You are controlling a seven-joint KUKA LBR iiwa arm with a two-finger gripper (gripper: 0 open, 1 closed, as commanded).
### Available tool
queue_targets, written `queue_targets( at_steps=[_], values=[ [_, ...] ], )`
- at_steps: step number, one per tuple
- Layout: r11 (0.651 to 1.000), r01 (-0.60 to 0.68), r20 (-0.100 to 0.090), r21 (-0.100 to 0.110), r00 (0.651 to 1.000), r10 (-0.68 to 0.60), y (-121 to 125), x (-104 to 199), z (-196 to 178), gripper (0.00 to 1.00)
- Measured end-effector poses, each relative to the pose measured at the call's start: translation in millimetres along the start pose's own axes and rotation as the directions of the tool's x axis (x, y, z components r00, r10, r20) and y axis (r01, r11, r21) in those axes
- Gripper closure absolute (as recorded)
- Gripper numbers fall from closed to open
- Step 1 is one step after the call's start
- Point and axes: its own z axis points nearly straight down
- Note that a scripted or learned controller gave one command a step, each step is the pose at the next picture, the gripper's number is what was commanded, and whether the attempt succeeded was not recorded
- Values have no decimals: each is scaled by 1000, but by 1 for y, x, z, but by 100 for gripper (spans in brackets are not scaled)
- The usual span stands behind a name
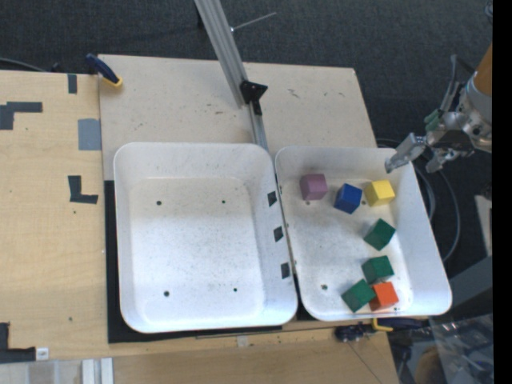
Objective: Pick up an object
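**Arm at the right bin's far corner, blocks untouched**

Bench (200, 102) first: pale wood top, a black mat under the two white bins. The left bin (128, 166) sits square in the middle (only dark specks and four small dots on its floor). The right bin (428, 262) touches it along the shared edge and holds all the blocks. A slanted metal rail (220, 34) runs down from the top to the seam between the bins, with a black bracket partway along it.

The arm (480, 94) comes in from the right edge, orange band just showing at the top. Its gripper (416, 157) hangs over the right bin's far right corner, above the rim, and its fingers look spread a little, nothing between them. It is near the yellow block but apart from it.

Blocks, all inside the right bin: purple block (314, 186) toward the far left side; blue block (348, 198) just beside the yellow block (380, 192). A green block (380, 234) sits alone mid-right. Near the front edge, a second green block (377, 268), a third green block (358, 295) and an orange block (385, 294) huddle together, touching or nearly so.

Small stuff: a blue-and-yellow clamp (104, 70) at the bench's far left corner, grey and black tape patches (90, 134) on the left board.
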Motion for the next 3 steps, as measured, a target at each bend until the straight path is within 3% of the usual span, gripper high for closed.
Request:
queue_targets(
  at_steps=[1, 3],
  values=[
    [1000, 0, 0, 0, 1000, 0, 0, 0, 0, 0],
    [1000, 0, -1, 6, 1000, 0, 8, 6, 110, 0]
  ],
)
